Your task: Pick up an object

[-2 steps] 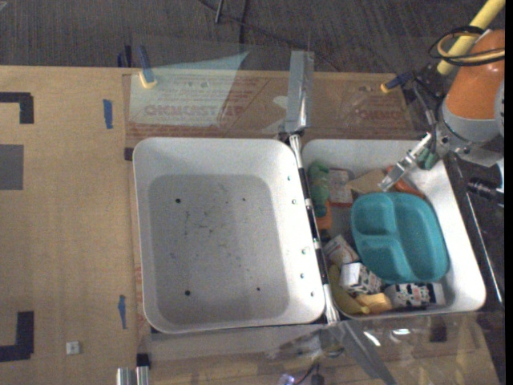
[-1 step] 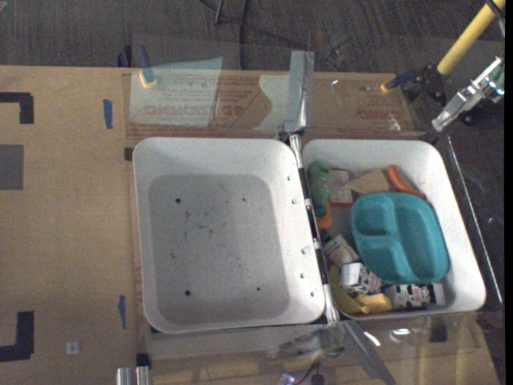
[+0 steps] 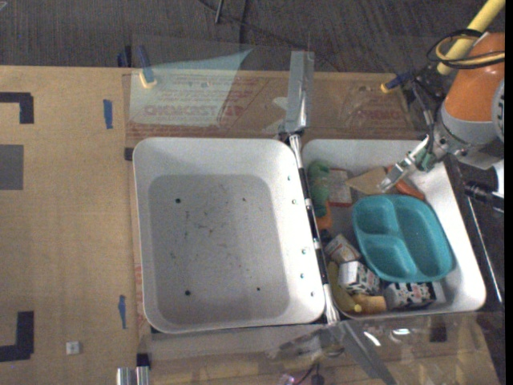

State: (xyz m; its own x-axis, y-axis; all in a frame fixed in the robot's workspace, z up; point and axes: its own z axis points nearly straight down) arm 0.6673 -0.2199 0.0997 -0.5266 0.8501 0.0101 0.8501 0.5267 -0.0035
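Arm comes in from the right edge, orange band up top, wrist angled down-left so the gripper [image 3: 398,176] sits low over the back of the right bin [image 3: 469,283]. Its tip is right at a tan cardboard-like piece [image 3: 367,180], just to its left; can't tell whether they touch, how wide the claw stands, or whether it has hold of anything. An orange bit [image 3: 411,189] pokes out just below the claw. Candidates for picking all lie in that bin: teal divided tray [image 3: 401,239] just below the claw, tilted across the pile; green item [image 3: 321,184] off to its left against the bin wall; small printed cartons [image 3: 357,275] further below, left of the tray; a yellow piece [image 3: 353,301] and a black-and-white printed packet [image 3: 413,293] at the bin's near edge, well below the claw. Left bin [image 3: 152,239] is well to the claw's left, with scuffs and specks on its floor. Both bins sit on a brown cardboard-covered bench [image 3: 64,215] with blue tape tabs and black corner marks. Dark floor and cables behind; a yellow hose [image 3: 477,26] runs above the arm.
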